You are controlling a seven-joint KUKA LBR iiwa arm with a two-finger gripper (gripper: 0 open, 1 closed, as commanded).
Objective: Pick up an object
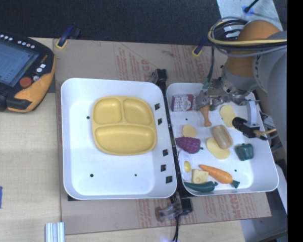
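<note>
Two white bins sit side by side. One on the left [76, 135] holds a yellow plate [124, 124] with three parts. One on the right [265, 173] holds toy food: a purple grape bunch [188, 144], a hot dog bun [222, 136], an orange carrot [217, 173], a cheese block [200, 176], a green pepper [244, 151]. At the upper right, the gripper [207, 104] hangs low over the right bin, next to a small red and white packet [182, 103]. I cannot tell if it is gripping anything.
</note>
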